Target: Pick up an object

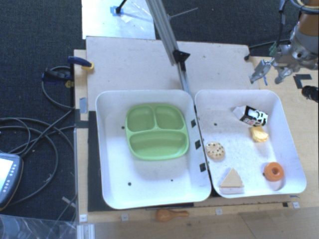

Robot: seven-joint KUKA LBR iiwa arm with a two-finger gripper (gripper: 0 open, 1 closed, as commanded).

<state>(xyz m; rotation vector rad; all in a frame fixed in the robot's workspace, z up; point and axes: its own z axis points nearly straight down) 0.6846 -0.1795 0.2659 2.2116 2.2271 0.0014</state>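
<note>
Toys lie scattered in the right bin point(294, 148): a black-and-white carton point(254, 115) near the back, a yellow piece point(259, 134) just in front of it, a cookie point(215, 151), a sandwich wedge point(232, 178) and an orange donut point(273, 172) toward the front. The left bin point(112, 148) holds a green 3-part plate point(156, 131). The gripper point(271, 73) hangs above the bench beyond the right bin's far corner, its 2 fingers spread and holding nothing, so this looks like the approach step; next it likely must move over 1 toy, the carton being nearest, and descend.
</note>
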